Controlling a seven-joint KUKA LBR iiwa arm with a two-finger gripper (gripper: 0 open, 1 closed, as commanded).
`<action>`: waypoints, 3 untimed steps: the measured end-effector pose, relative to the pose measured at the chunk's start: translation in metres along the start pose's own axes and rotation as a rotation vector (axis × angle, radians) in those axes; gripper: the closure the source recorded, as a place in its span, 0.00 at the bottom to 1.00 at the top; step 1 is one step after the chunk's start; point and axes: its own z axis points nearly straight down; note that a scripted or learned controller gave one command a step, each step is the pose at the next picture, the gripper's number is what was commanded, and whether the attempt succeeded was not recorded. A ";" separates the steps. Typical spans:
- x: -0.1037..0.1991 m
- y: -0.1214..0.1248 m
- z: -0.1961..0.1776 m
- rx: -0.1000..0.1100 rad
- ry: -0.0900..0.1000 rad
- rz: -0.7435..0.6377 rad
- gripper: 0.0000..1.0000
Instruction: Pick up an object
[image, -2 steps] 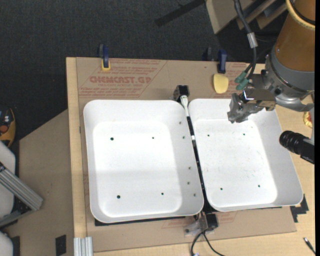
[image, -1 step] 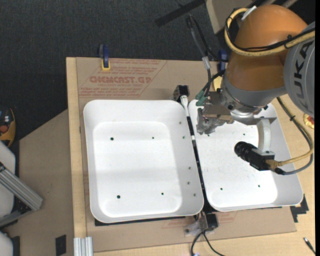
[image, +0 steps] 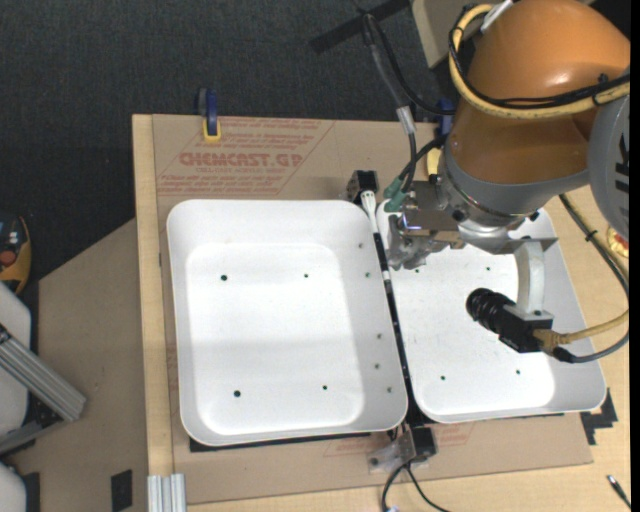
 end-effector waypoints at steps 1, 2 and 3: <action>0.025 -0.015 -0.162 -0.017 0.004 0.000 1.00; 0.090 -0.009 -0.046 0.015 -0.004 -0.002 1.00; 0.118 0.088 0.071 0.013 -0.006 0.004 1.00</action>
